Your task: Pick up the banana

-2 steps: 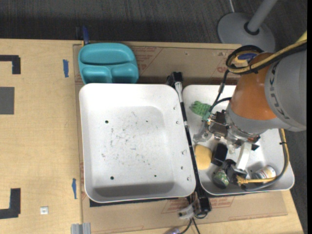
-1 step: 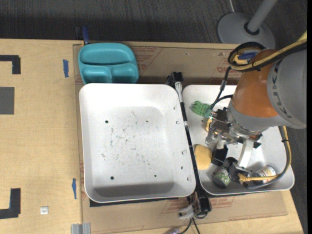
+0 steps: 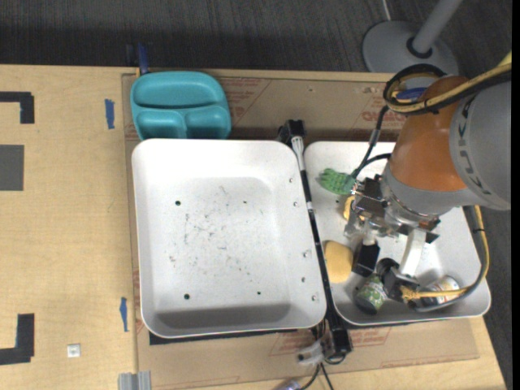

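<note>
The banana (image 3: 338, 260) shows as a yellow lump at the left side of the right bin (image 3: 471, 242), close to the bin's left wall. My gripper (image 3: 388, 263) hangs over the middle of that bin, just right of the banana, pointing down. Its fingers (image 3: 367, 257) stand apart, and the bin floor shows between them. The gripper is open and nothing is held. The dark left finger is next to the banana's right edge; I cannot tell whether they touch. The orange wrist band hides part of the bin behind it.
A green object (image 3: 334, 180) lies at the back left of the right bin. A dark round object (image 3: 372, 296) and a yellowish item (image 3: 439, 288) sit at its front. The left bin (image 3: 219, 234) is beside it. A teal tray (image 3: 180, 104) stands behind.
</note>
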